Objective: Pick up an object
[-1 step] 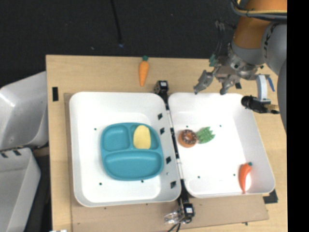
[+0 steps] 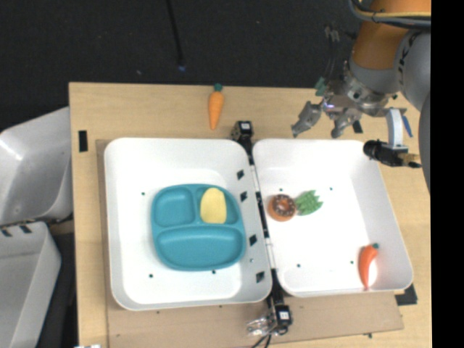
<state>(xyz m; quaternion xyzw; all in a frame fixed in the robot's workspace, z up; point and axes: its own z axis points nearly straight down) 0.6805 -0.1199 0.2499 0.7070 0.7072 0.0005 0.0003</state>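
Note:
My gripper (image 2: 322, 124) hangs above the far edge of the right bin (image 2: 341, 267), its two fingers spread apart with nothing between them. In the right bin lie a brown frosted donut (image 2: 281, 206) and, touching it on the right, a green leafy piece (image 2: 309, 202). A red-orange pepper (image 2: 368, 264) rests in that bin's near right corner. The left bin (image 2: 130, 267) holds a blue divided tray (image 2: 192, 241) with a yellow oval piece (image 2: 213, 205) in its upper right compartment.
An orange carrot (image 2: 216, 106) lies on the wooden bench beyond the left bin, outside both bins. A black clip (image 2: 243, 130) sits where the bins meet at the far edge. The grey and orange arm (image 2: 384, 27) rises at the upper right.

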